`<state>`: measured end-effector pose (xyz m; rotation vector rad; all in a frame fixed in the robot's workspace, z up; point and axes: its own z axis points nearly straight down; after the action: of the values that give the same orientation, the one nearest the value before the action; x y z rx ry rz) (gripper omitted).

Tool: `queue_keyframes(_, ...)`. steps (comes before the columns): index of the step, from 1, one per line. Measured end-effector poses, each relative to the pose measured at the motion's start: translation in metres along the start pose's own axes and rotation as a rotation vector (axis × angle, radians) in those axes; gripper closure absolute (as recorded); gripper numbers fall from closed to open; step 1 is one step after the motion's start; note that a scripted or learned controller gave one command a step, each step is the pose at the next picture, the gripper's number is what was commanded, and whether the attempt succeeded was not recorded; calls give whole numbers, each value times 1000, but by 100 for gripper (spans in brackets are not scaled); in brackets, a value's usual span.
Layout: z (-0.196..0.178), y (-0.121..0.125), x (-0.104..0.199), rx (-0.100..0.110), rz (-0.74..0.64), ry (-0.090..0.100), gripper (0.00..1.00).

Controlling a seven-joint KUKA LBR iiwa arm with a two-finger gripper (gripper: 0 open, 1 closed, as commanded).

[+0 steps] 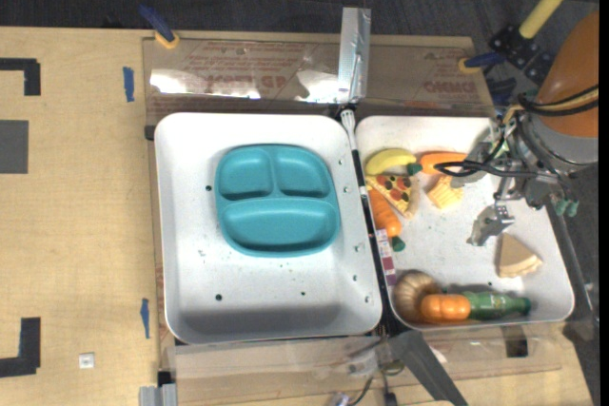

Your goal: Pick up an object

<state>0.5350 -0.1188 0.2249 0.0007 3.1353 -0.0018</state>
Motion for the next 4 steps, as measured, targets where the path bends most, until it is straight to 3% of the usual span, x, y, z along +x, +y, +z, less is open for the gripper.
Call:
queue_keyframes(1,72,-38,-71,-2,-42,5,0)
queue_keyframes(2,126,-30,-83,0,321,-4,0)
queue_keyframes(3,136,-23,-51,-1,496,-4,0)
queue_keyframes(4,136,-10,-52,0,678,-4,0)
